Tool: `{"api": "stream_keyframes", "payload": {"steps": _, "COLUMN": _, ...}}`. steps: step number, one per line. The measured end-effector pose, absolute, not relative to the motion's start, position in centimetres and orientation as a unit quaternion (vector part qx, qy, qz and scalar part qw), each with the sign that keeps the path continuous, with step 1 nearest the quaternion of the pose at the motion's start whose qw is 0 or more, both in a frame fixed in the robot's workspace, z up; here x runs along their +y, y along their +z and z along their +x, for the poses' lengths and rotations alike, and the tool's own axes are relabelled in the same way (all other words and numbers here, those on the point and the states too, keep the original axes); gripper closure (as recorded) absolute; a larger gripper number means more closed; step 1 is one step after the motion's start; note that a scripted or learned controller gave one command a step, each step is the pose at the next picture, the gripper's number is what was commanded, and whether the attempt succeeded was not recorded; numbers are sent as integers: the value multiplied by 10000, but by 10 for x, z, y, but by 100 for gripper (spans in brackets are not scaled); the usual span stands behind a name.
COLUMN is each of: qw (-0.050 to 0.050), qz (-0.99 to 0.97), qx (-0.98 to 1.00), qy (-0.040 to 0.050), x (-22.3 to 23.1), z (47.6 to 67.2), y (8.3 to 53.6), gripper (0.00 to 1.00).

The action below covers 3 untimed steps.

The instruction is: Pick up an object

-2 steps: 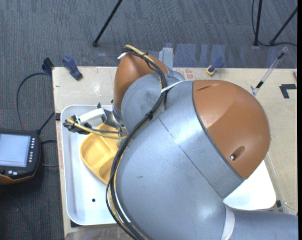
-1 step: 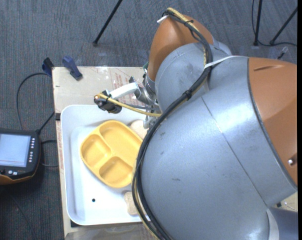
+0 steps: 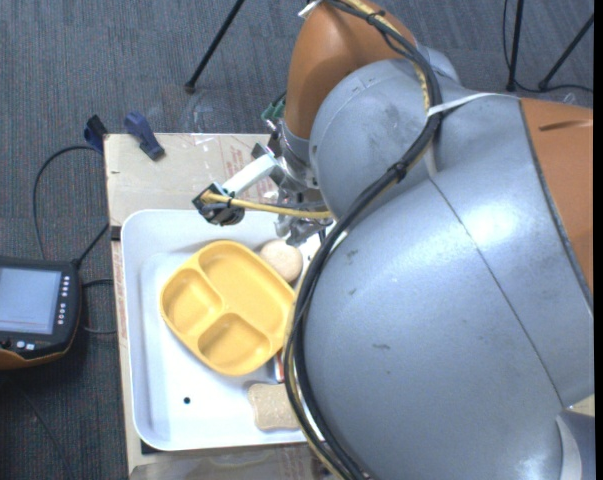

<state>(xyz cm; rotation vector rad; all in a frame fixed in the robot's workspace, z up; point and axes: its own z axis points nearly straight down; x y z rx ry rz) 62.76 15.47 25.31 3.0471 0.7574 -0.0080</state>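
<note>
Camera view: the grey arm [image 3: 431, 268] looms over the white bin [image 3: 151, 368]. A yellow divided tray [image 3: 226, 308] lies inside, a pale round object [image 3: 281, 261] touching it. Whether the pincer is wide or narrow, I cannot tell.

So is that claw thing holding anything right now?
Gripper: cannot be told; the arm's body hides it, above the bin near the pale round object.

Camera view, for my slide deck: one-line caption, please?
KUKA arm looms over a white bin holding a yellow divided tray.

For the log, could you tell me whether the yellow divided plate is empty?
Empty: the yellow plate shows three bare compartments, lying in the white bin.
</note>
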Motion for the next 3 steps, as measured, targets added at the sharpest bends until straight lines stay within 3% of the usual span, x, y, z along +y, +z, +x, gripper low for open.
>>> {"api": "stream_keyframes", "payload": {"steps": 1, "qw": -2, "qz": 9492, "qx": 3146, "qy": -11, "x": 173, "z": 626, "y": 87, "gripper": 100}}
{"api": "stream_keyframes", "payload": {"steps": 2, "qw": 0, "qz": 9919, "qx": 1272, "qy": 15, "x": 123, "z": 618, "y": 255, "gripper": 100}}
{"api": "stream_keyframes", "payload": {"steps": 3, "qw": 9, "qz": 9918, "qx": 1278, "qy": -92, "x": 117, "z": 566, "y": 121, "gripper": 100}}
